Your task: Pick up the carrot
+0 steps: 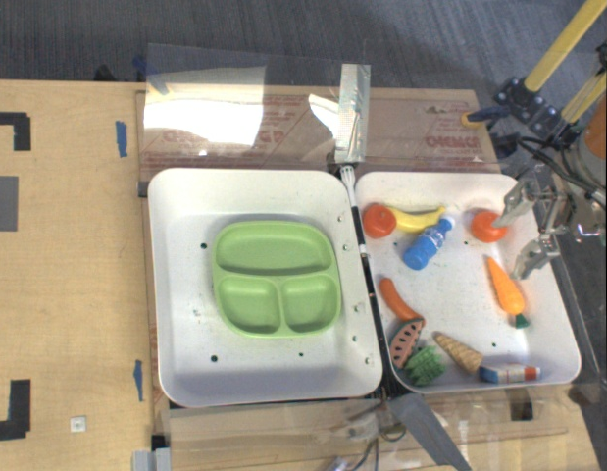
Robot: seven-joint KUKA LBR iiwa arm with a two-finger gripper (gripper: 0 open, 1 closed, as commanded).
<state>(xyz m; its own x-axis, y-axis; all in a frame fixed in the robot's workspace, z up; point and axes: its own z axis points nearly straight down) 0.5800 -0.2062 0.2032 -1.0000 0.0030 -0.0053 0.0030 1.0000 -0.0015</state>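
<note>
I see the carrot (505,285) lying flat in the right bin (568,346), near its right wall, green end pointing toward the near edge. The gripper (531,226) hangs over the bin's upper right corner, fingers spread apart, nothing between them; the carrot lies just below it, apart from it. An orange round toy (486,226) sits beside the gripper. The green divided plate (277,277) is in the left bin (176,283).
</note>
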